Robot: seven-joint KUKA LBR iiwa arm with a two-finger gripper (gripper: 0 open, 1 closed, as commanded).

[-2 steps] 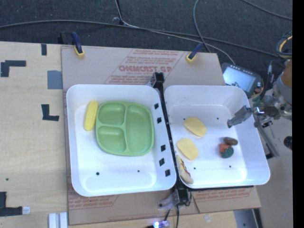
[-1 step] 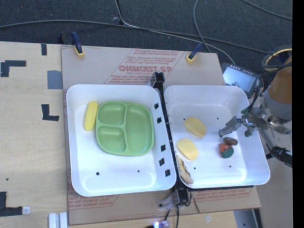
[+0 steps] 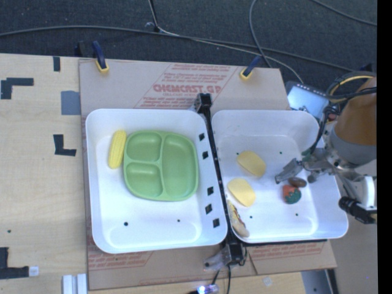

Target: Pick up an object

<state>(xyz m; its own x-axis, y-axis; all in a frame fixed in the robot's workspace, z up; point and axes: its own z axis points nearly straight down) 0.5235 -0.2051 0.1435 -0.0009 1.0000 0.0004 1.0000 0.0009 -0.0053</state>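
Observation:
In the right bin (image 3: 306, 122) lie two yellow pieces, one (image 3: 252, 163) near the middle and another (image 3: 242, 192) just below it. A small red and green object (image 3: 291, 194) rests further right on the bin floor. My gripper (image 3: 293, 176) hangs low over the right bin, directly above the red and green object and very close to it. Whether it touches the object is not visible. The grey arm with its orange band (image 3: 356, 122) comes in over the bin's right wall.
The left bin (image 3: 98, 164) holds a green divided plate (image 3: 162, 165) and a yellow corn cob (image 3: 116, 149) beside it. A brownish item (image 3: 237, 222) lies against the right bin's lower left corner. Black clips line the divider (image 3: 209, 164). Cables cross the dark floor behind.

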